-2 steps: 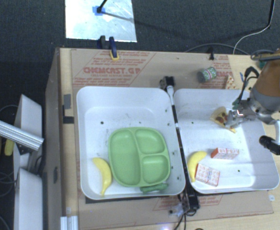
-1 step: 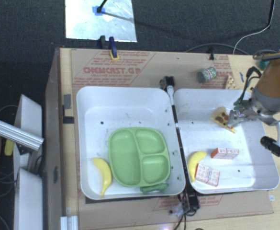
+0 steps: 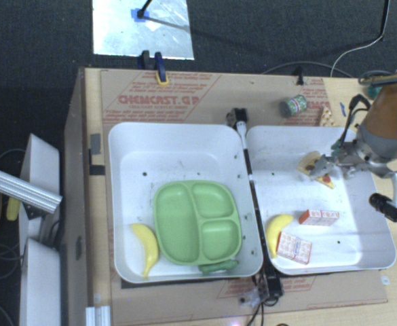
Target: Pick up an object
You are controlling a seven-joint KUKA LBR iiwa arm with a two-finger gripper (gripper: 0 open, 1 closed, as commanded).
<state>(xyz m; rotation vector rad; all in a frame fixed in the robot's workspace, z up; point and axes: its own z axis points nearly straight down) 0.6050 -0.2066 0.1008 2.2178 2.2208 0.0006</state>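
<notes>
My gripper (image 3: 326,166) hangs over the upper right part of the right bin (image 3: 361,250), reached in from the right. Directly under and beside it lies a small tan and red wedge-shaped toy (image 3: 318,170), like a pizza slice; the gripper overlaps it and hides part of it. I cannot tell whether the two are touching. Lower in the same bin lie a yellow banana (image 3: 277,230), a small red and white box (image 3: 319,216) and a pink and white carton (image 3: 294,247).
The left bin (image 3: 137,155) holds a green divided plate (image 3: 197,221), a second banana (image 3: 146,248) and a green utensil (image 3: 218,267) at the front. A small tin (image 3: 294,105) stands on the bench behind the right bin.
</notes>
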